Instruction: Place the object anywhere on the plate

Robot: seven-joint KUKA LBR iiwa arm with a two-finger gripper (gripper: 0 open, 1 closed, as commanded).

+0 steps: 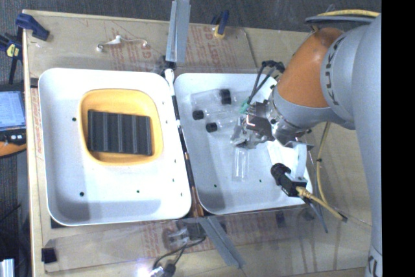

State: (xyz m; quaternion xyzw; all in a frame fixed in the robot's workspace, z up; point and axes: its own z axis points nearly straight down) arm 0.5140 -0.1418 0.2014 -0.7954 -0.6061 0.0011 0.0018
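Note:
A yellow plate (97,102) lies in the left bin (58,159), and a dark ribbed rectangular piece (121,133) rests on its middle. In the right bin (214,194) lie clear plastic items with black caps (225,96) (198,115) (211,127), and a clear tube (240,164) lies nearer the front. My gripper (248,132) is low over the middle of the right bin, just above the tube's upper end and to the right of the capped pieces. The glare and the clear plastic hide what is under it.
A black and yellow cable connector (288,181) hangs from the arm over the right bin's front right corner. A metal bar (177,29) stands behind the gap between the bins. Blue clamps (31,24) (220,23) grip the bench's back edge.

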